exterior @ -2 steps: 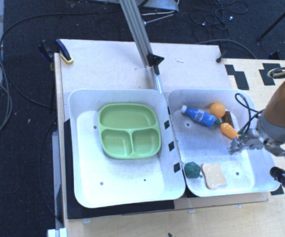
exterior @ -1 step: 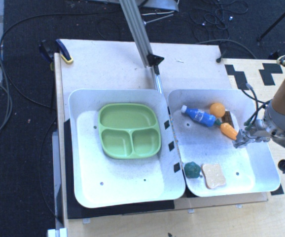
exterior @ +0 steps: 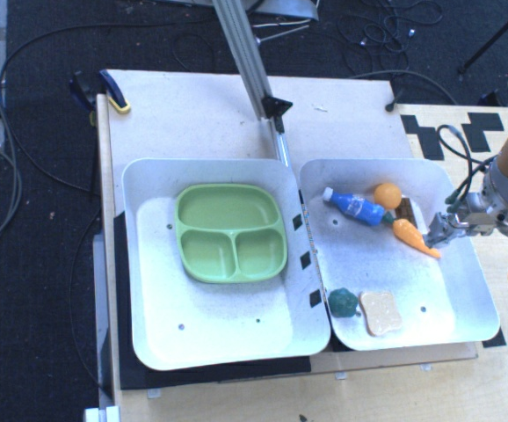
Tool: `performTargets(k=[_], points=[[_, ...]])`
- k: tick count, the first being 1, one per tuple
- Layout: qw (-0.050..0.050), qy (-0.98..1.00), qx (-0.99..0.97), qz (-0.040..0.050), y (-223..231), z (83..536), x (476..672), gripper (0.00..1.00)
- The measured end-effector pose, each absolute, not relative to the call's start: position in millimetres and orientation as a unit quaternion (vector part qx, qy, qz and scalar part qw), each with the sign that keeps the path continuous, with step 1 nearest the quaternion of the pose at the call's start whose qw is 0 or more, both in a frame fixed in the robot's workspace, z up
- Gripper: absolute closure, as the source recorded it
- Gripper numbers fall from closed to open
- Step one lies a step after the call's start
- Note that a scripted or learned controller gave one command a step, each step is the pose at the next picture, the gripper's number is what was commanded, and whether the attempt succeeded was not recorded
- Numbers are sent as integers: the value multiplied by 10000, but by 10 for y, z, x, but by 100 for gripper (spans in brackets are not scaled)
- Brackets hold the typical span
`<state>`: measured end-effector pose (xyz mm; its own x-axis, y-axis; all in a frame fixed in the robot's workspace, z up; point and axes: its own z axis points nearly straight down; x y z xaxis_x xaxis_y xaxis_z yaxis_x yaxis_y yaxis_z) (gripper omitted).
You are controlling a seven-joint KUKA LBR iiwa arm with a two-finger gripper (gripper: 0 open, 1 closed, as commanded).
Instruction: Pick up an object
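The right bin [exterior: 465,297] holds a blue bottle [exterior: 358,207] lying on its side, an orange ball [exterior: 388,194], a small brown piece [exterior: 406,209] and an orange carrot [exterior: 410,235]. Nearer the front lie a teal lump [exterior: 344,301] and a beige slice [exterior: 381,313]. My gripper [exterior: 436,233] reaches in from the right and sits low at the carrot's right end, touching or nearly touching it. Nothing is visibly lifted.
The left bin [exterior: 148,323] carries a green divided plate [exterior: 232,233]. A metal pole [exterior: 250,55] slants down to the back edge between the bins. The arm's wrist and cables [exterior: 491,196] hang over the right bin's right rim.
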<state>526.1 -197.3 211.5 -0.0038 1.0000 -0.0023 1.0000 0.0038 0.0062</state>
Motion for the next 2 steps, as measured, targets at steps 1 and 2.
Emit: performTargets(k=[1,2], points=[[20,7083,7059,8,-1974,2326,5272,100],[-5,7098,7044,10,-1384,2412,5218,100]])
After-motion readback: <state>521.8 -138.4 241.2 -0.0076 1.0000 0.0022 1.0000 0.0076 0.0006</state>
